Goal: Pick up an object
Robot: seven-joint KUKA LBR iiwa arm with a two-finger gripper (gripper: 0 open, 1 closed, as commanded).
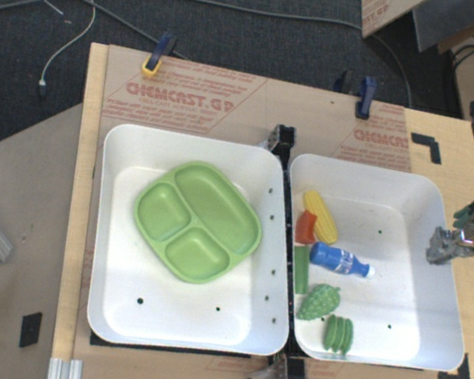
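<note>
- I see the hand [441, 246] at the right bin's [418, 193] right rim, over nothing; I cannot tell its state.
- The blue bottle [340, 261] lies well apart from it, by the bin's left wall, among a corn cob [319, 213] and green toys [320, 302].
- The left bin [109, 298] holds a green divided plate [199, 221].

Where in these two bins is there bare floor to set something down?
Right bin: open floor between blue bottle and right wall. Left bin: strip below green plate. Crowded along the divider, corn to green pods.
</note>
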